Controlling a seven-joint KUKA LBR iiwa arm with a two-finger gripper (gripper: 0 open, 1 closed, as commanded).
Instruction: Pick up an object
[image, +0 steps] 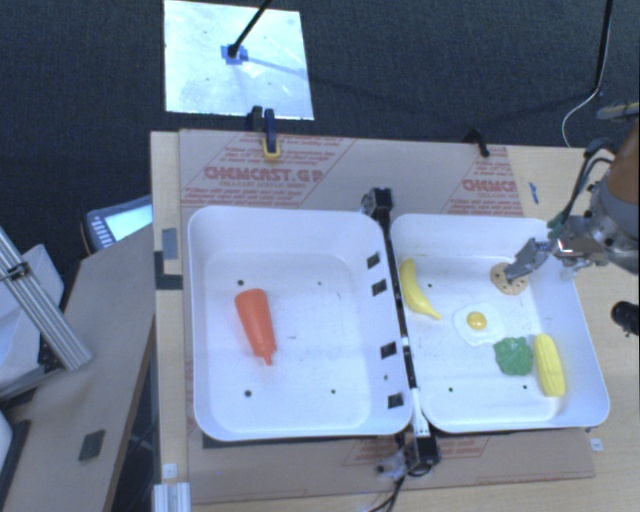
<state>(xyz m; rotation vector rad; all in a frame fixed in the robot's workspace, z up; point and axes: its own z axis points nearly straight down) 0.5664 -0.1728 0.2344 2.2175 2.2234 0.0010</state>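
My gripper reaches in from the right over the back of the right bin, its tips just above a round brown cookie. Nothing shows between its fingers. In the same bin lie a yellow banana by the left wall, a fried egg in the middle, a green leafy piece and a yellow corn cob at the right front. An orange carrot lies in the left bin.
A black clip strip joins the two bins along the middle. The bins sit on a cardboard sheet on the bench. A yellow clamp sits at the back, and a metal rail stands at the far left.
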